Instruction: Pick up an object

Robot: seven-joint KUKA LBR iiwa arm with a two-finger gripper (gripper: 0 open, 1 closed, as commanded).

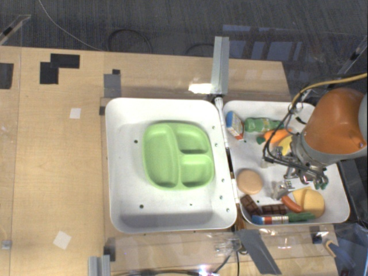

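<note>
The left bin (121, 171) carries a green divided plate (177, 154), well apart from the arm, so it plays no part in any mishap. The right bin (345, 209) is where trouble could arise: its contents crowd together, so a descending gripper (290, 184) may land on two things at once or shove one against the wall. At its left side lie a small blue-and-white carton (233, 123) at the far end, a round tan bun (249, 181) in the middle, and a dark chocolate bar (256, 206) at the near end. A green bottle (260, 124) lies on its side beside the carton, near an orange piece (276, 135). The gripper hangs just right of the bun; how wide it stands, and whether it has hold of anything, cannot be told from here. Nearest it, and the likely target, is a smooth rounded yellow toy (309, 200) with an orange carrot (292, 204) touching it; such a curved surface might squirt from a pinch.
</note>
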